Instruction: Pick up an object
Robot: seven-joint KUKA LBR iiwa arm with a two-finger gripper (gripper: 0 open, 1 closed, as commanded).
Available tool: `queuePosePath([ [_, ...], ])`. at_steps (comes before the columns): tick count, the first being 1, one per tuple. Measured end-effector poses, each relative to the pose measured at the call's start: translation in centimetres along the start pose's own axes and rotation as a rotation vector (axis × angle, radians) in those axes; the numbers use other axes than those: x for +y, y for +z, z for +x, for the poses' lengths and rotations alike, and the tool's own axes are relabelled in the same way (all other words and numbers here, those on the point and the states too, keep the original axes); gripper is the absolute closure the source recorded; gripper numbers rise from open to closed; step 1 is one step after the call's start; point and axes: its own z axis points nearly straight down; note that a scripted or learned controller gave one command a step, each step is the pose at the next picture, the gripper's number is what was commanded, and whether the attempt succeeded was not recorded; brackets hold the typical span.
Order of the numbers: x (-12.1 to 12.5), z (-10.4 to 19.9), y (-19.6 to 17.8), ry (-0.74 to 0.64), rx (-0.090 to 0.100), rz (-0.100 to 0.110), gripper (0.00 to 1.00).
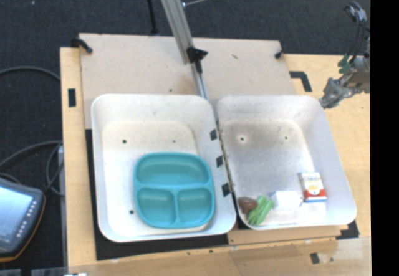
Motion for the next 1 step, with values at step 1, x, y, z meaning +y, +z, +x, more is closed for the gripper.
queuePosePath([
  [1,0.09,-0.08,-1.06,-0.005,-0.002,-0.003,1.00],
])
